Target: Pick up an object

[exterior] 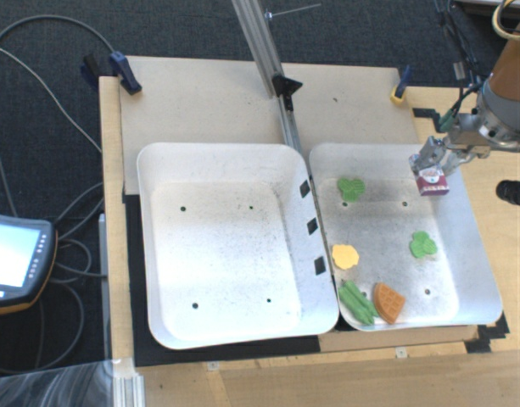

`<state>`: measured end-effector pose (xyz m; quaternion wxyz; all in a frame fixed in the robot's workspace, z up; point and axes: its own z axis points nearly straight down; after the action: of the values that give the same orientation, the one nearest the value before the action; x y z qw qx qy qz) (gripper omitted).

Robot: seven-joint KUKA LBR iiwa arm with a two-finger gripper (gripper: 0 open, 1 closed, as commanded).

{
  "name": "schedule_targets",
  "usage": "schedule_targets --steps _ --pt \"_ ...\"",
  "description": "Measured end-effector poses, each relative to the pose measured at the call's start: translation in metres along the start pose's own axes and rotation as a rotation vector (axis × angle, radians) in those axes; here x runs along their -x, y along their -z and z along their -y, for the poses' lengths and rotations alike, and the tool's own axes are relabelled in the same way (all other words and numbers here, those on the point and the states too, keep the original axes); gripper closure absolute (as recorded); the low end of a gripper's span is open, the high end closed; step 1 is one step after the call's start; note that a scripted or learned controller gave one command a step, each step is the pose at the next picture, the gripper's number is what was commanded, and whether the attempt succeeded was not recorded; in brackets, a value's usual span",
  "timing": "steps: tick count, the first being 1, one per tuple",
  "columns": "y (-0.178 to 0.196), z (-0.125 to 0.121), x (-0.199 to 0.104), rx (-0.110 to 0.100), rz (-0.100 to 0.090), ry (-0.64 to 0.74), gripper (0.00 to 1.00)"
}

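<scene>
In the right bin [484,270] I see, left to right of its divider edge, a green piece [351,189], then a small pink-and-white block [433,181] directly beneath my tool [433,161]. Its grip state I cannot tell; the block sits just below it.

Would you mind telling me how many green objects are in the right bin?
3: one green piece near the far left, one at mid right, and a longer one at the near edge beside the orange piece.
</scene>
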<state>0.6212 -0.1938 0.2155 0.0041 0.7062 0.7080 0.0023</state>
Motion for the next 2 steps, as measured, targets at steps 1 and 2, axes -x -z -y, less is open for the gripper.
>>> schedule_targets --steps 1,2 --pt "0.048 -0.008 -0.005 -0.001 0.0 0.0 1.0" --pt "0.086 -0.01 -0.005 -0.002 -0.001 0.0 1.0"
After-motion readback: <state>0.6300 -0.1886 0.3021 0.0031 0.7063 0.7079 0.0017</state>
